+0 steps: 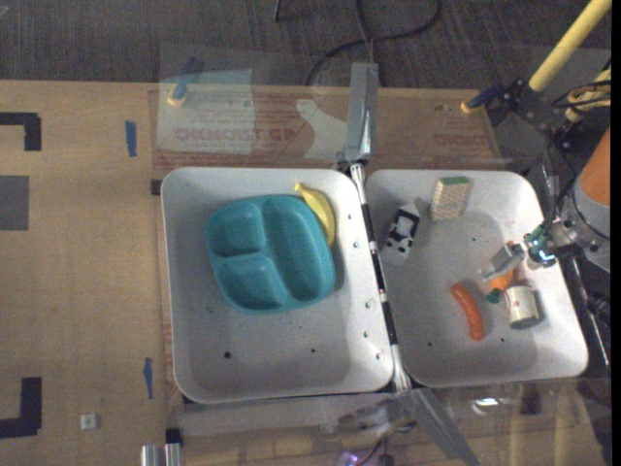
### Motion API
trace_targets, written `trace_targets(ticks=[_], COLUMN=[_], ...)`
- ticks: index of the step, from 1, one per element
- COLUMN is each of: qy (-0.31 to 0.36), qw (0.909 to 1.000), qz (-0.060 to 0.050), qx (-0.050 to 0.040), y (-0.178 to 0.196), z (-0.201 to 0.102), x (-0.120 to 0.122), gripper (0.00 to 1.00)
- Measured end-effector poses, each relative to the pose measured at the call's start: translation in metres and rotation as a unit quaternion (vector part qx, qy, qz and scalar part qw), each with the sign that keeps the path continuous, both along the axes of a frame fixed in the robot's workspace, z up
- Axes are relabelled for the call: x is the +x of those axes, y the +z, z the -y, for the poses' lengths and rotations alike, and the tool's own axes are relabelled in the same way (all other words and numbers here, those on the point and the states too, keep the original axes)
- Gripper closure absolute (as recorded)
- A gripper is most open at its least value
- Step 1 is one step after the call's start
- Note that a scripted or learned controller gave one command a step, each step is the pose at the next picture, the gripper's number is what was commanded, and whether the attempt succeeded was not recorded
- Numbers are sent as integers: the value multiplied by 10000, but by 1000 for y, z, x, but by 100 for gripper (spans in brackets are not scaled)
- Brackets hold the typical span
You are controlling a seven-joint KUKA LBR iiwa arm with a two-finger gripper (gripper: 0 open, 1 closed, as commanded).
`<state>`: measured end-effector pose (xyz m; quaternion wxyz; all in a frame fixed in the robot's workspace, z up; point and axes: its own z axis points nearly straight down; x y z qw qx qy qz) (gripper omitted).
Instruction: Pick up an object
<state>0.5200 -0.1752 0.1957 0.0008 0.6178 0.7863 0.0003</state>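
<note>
Bins side by side on bench: left bin [194, 357] holds teal divided tray [270, 251] with yellow banana [321, 209] at its far edge. Right bin [446, 357] holds orange carrot-like piece [469, 310], small white can [523, 306], tan block [450, 196], black-and-white item [402, 231]. Pincer [514, 257] low near right rim, just above can; spread or pressed, cannot tell. Near half of left bin open.
</note>
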Motion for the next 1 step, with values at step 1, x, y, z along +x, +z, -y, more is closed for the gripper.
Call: trace_targets(ticks=[1], qy=[1050], qw=[9945], qz=[41], qx=[-2], y=[-108], z=[28], x=[50], gripper=[0])
